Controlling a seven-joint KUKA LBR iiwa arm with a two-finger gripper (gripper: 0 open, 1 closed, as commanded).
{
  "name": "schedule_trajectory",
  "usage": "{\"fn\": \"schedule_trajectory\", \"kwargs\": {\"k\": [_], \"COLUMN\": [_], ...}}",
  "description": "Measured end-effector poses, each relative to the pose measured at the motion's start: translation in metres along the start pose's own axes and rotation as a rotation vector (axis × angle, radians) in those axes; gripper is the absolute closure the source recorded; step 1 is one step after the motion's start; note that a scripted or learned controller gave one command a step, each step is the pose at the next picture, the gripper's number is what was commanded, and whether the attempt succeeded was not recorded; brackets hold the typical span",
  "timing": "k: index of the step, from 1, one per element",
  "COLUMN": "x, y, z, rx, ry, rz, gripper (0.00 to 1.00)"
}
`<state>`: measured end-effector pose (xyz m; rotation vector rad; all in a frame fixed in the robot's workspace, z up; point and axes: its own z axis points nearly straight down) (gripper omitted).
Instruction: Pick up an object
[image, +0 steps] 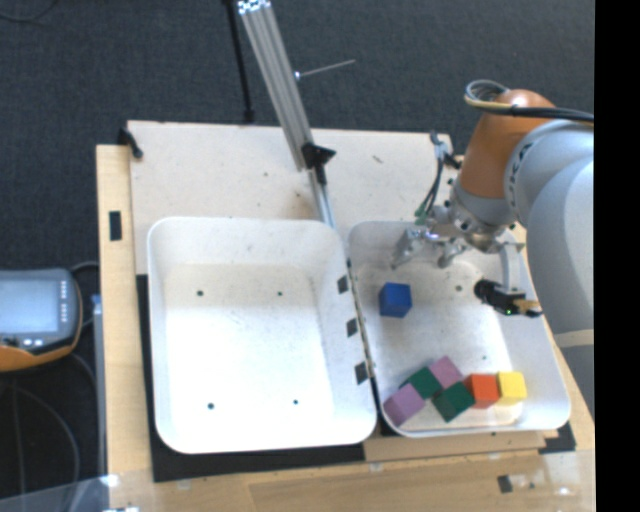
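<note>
Camera view: my gripper (427, 247) hangs spread and empty at the right bin's (540, 340) far edge; the blue cube (395, 299) lies just nearward, toward the bin's middle.

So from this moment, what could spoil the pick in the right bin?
1. The gripper hangs near the right white bin's far wall, apart from the small blue cube; a straight descent would likely miss it.
2. The purple, green, orange and yellow blocks crowd together at the near wall, so fingers may not fit around one.
</note>
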<state>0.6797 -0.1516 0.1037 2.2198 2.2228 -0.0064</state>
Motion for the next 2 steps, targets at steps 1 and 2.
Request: {"fn": "schedule_trajectory", "kwargs": {"k": [1,2], "x": [-0.0127,-0.0121], "y": [-0.0091,-0.0084], "z": [0.0059,0.0053], "rx": [-0.003,-0.004], "ry": [-0.001,-0.001], "rz": [0.003,0.001], "gripper": [0.00,0.00]}}
